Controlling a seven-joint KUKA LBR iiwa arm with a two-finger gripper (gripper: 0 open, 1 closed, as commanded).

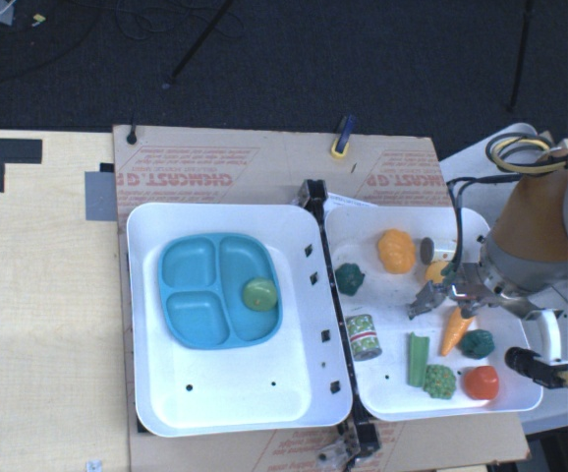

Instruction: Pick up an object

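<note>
My gripper (442, 301) hangs low over the right bin (382, 406), reaching in from the right. It is open, and between its fingers I see bare bin floor. An orange carrot (453, 331) lies just below and right of it, next to a dark green vegetable (478, 342). An orange fruit (396, 250) sits up and left of the gripper, and a small yellow piece (438, 271) shows right above it. Further left are a dark green lump (349, 278) and a small can (362, 335).
Along the right bin's front lie a green stalk (418, 358), a broccoli (439, 382) and a red tomato (480, 383). The left bin (151, 382) holds a blue divided plate (191, 264) with a green ball (259, 294) in its right compartment. A black divider (331, 303) separates the bins.
</note>
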